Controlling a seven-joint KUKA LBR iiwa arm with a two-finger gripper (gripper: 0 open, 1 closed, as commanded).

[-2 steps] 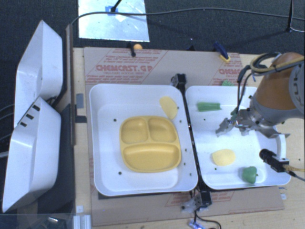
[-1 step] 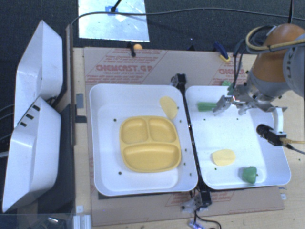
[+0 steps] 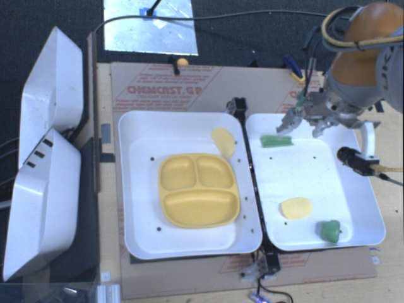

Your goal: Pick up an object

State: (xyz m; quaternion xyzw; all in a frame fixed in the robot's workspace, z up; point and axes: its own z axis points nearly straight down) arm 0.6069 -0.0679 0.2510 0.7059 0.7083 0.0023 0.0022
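Claw spread wide and empty above the right bin, at 1 o'clock of the green strip; grasp not yet made

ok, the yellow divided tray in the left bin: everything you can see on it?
The yellow tray looks like matte plastic, a rounded rectangle with three compartments: two small at the far side, one wide at the near side, all with nothing in them. It lies flat, right way up, slightly rotated, on the floor of the left bin. A pale yellow oval piece sits just beyond its far right corner.
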